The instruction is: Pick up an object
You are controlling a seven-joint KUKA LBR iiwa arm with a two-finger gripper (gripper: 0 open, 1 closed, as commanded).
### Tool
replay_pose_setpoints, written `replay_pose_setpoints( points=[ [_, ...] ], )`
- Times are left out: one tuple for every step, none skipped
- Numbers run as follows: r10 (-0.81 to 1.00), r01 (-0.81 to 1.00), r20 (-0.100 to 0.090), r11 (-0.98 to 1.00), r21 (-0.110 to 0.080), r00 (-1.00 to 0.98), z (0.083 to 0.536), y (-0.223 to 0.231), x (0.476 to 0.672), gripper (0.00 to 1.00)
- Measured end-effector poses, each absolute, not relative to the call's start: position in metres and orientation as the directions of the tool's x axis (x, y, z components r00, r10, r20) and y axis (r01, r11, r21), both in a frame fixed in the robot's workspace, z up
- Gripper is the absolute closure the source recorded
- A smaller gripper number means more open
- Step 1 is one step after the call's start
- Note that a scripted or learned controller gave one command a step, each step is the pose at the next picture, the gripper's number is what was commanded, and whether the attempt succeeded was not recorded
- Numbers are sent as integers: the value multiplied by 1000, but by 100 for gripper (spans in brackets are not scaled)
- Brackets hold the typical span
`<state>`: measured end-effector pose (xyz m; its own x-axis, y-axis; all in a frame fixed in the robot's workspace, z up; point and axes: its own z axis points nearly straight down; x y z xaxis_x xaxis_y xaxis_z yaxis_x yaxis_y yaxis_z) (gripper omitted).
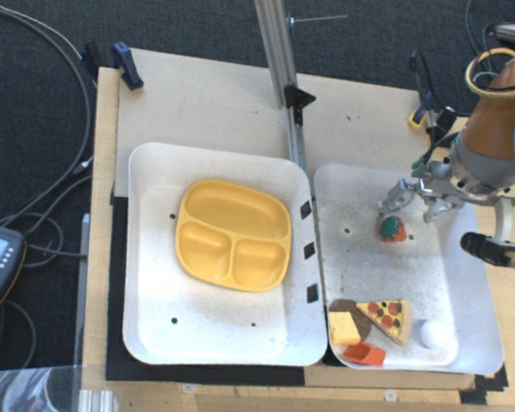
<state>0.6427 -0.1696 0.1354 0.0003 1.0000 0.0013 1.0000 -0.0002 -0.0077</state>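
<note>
No text, label or number can be read anywhere.

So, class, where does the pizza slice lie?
The pizza slice lies in the right bin, at its near edge, between the yellow block and the white ball.

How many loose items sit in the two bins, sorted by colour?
Yellow: 2, divided plate and cheese block
Multicoloured: 2, pizza slice and green-and-red toy
Brown: 1, piece
Red-orange: 1, piece
White: 1, ball
Total: 7
</note>
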Motion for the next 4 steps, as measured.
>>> replay_pose_setpoints(
  points=[
    [1000,1000,1,1,-7,-1,90,-169,642,0],
    [1000,1000,1,1,0,-1,105,-169,644,100],
    [1000,1000,-1,2,7,-2,150,-167,650,100],
    [1000,1000,-2,2,9,-2,205,-167,652,100]
  ],
)
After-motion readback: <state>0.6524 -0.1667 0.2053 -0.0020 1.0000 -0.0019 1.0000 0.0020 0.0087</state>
